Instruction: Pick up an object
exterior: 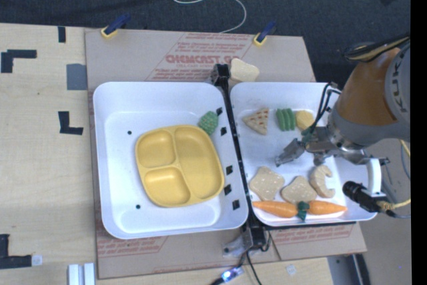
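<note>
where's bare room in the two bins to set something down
Left bin: bare floor rings the yellow divided plate, widest along its top-left wall. Right bin: a small patch between the pizza slice and the bread slices. Crowded near the gripper and carrot.

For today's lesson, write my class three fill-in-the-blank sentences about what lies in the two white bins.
1. The yellow three-compartment plastic tray lies in the ____ bin of the view.
2. The long orange toy carrot lies along the right bin's ____ edge.
3. The small green toy broccoli sits in the same bin as the ____ tray.

Missing words: left; near (bottom); yellow
</note>
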`<action>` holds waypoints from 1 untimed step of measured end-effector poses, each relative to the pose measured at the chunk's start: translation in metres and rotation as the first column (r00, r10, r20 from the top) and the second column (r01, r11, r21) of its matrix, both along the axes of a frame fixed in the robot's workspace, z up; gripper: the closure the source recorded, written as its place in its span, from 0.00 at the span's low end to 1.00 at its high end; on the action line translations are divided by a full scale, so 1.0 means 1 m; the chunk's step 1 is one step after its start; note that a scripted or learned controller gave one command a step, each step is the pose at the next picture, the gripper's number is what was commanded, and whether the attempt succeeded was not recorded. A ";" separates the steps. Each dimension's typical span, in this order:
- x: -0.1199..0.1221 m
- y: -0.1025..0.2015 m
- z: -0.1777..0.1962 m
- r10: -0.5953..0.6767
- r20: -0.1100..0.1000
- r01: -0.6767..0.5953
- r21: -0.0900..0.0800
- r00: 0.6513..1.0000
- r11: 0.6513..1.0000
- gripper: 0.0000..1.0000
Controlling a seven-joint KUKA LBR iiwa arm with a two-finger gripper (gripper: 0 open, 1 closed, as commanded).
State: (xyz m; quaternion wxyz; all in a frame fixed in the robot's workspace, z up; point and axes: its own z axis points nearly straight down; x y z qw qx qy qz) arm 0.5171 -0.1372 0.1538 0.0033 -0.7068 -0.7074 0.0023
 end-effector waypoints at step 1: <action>-0.003 0.002 -0.044 0.000 0.001 0.000 0.000 1.000 1.000 0.00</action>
